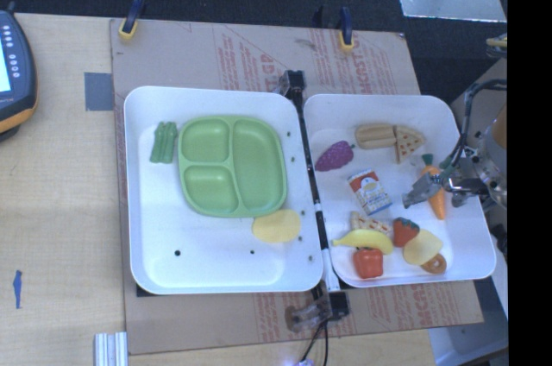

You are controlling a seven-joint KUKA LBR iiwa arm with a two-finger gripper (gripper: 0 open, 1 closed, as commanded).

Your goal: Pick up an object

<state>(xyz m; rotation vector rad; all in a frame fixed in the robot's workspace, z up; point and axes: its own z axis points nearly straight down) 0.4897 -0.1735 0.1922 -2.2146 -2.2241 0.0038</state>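
Nearest the camera, at the right bin's [345, 110] front edge, a red pepper [368, 262] lies to the gripper's [429, 187] lower left, with a banana [362, 240], a strawberry [405, 230] and a yellow piece [422, 249] between it and the gripper. Gripper low over the bin's right side, touching an orange carrot-like piece [439, 202] – whether its fingers are parted or closed on the piece cannot be told. Just left of the gripper: a small carton [369, 191]; farther left, purple grapes [334, 155]; above and left, a tan bread piece [375, 135] and a pizza slice [407, 141]. Well to the left, the 2nd bin [147, 183] holds a green 3-section plate [232, 166], a green bean pod [163, 141] – and a yellow chip [277, 226].
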